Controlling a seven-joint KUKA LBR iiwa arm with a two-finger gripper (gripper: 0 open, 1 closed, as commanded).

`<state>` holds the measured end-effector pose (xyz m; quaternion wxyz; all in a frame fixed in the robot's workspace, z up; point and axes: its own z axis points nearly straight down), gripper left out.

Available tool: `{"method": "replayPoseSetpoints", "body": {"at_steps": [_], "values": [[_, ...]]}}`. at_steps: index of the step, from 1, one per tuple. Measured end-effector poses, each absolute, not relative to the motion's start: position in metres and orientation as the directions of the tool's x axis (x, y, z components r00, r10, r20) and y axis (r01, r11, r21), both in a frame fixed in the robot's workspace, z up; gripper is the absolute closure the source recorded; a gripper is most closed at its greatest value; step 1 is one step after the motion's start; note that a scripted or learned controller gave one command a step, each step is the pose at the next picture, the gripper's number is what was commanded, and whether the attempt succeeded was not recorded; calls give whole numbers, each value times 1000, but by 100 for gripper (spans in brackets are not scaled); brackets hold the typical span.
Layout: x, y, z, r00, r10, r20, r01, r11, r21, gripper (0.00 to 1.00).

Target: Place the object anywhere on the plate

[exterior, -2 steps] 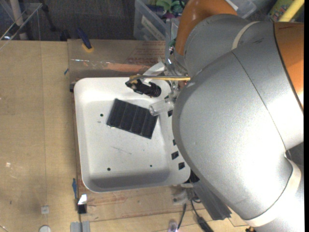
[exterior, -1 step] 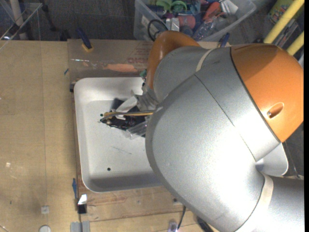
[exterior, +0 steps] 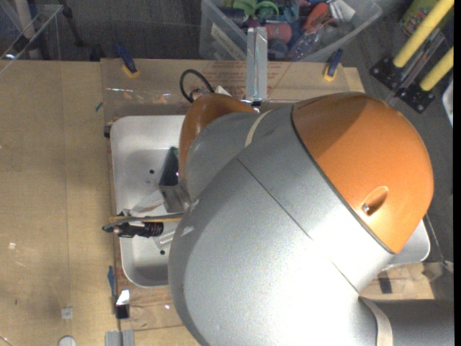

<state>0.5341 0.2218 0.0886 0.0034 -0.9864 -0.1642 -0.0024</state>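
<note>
The grey arm with its orange band (exterior: 360, 157) covers most of the view and hides much of both bins. Its wrist reaches down into the left white bin (exterior: 133, 139). A dark part of the gripper (exterior: 168, 175) pokes out from under the arm, low over that bin's floor near the middle. What lies under it is hidden by the arm. The bare floor beside it carries a few tiny dark specks (exterior: 152, 171).
A clear tote of colourful items (exterior: 288, 9) stands behind the bench. Blue clamps (exterior: 128, 65) (exterior: 333, 65) grip the bench's far edge. Yellow and black gear (exterior: 425, 27) sits at the top right. Bare wooden benchtop (exterior: 50, 193) stretches to the left of the bin.
</note>
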Motion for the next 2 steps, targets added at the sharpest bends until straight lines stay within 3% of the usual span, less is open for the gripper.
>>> {"method": "replayPoseSetpoints", "body": {"at_steps": [1,2], "values": [[536,220,89,947,322,9,322,-947,-2,0],[540,113,192,948,318,-5,318,-948,-2,0]]}}
